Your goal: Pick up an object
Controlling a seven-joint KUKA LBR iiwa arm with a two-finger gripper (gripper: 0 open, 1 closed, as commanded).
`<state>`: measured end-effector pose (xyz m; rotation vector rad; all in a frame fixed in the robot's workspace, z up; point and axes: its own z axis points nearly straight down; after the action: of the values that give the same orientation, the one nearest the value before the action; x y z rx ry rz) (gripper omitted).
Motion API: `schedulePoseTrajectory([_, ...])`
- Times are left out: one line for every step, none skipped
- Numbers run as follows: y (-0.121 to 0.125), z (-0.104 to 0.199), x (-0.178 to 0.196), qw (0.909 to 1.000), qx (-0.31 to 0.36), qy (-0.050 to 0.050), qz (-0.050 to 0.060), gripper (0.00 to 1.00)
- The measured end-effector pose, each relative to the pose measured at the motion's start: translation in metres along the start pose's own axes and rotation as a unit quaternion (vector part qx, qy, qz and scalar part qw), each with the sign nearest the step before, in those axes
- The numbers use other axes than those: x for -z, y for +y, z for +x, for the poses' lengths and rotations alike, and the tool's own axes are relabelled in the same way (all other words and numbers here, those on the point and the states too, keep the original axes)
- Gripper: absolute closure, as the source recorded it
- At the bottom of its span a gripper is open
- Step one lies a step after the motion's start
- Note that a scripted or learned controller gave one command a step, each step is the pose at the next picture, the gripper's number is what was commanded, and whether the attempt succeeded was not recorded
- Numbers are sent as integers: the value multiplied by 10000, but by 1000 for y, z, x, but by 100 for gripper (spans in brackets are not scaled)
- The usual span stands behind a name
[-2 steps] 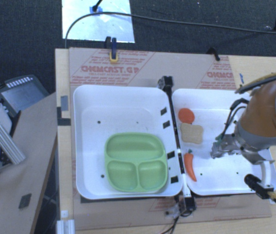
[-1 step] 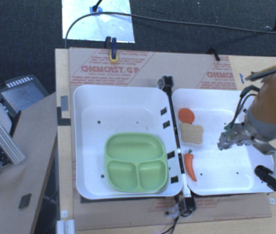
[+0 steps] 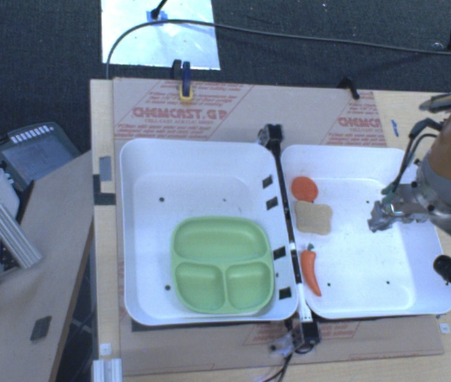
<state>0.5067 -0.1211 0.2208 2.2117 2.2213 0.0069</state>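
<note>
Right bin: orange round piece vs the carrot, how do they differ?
The round piece is a squat red-orange disc; the carrot is long, tapered and has a green tip. The round piece lies farther back, the carrot near the front edge. Both lie along the bin's left side.

A dark grey carpeted floor [image 3: 42,46] fills the upper part of the scene. On it lies a shiny square metal sheet [image 3: 160,24], with thin black cables [image 3: 320,40] trailing across the carpet. The pale wooden tabletop [image 3: 102,118] is covered by a brown cardboard sheet with red printed lettering [image 3: 181,111], pinned at its far edge by a yellow and black clamp [image 3: 184,82]. At the left stands a second light wooden table [image 3: 42,253], bearing a silver aluminium rail [image 3: 2,221] and a grey electronic device [image 3: 34,153].
</note>
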Motion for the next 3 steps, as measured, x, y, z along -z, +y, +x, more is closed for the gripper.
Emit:
schedulePoseTrajectory([-5, -1, 47, 10000, -1, 1, 2, 100])
schedulePoseTrajectory([-3, -1, 78, 10000, 3, 4, 17, 100])
schedulePoseTrajectory([-3, 55, 77, 10000, 28, 15, 30, 100])
